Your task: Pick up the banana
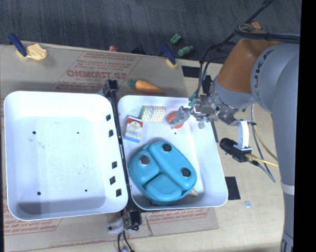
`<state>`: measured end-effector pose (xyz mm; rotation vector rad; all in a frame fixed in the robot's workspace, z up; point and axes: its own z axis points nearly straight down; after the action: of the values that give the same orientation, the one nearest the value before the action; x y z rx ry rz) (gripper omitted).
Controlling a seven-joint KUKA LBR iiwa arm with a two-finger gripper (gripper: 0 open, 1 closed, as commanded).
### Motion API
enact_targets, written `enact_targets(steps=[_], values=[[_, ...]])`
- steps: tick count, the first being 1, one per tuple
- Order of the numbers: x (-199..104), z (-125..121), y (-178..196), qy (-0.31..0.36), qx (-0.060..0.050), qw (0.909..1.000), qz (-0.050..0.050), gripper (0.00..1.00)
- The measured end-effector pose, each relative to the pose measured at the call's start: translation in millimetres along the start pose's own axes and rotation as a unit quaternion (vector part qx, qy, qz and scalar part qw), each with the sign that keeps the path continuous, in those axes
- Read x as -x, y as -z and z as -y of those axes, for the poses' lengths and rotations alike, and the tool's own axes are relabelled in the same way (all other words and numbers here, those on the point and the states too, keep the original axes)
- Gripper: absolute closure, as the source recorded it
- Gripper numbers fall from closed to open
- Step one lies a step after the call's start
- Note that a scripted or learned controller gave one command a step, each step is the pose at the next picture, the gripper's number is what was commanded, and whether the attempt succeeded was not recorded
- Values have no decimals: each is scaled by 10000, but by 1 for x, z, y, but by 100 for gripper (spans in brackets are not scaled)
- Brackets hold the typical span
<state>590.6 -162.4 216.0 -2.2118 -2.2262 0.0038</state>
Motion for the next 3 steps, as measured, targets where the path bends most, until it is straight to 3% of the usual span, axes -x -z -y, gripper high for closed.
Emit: enact_targets(steps=[1, 2, 3], values=[[-83, 77, -14, -622, -9, 9981, -2, 0], [-164, 97, 39, -688, 0, 9976, -2, 0], [-204, 113, 126, 24, 15, 10000, 5, 0]])
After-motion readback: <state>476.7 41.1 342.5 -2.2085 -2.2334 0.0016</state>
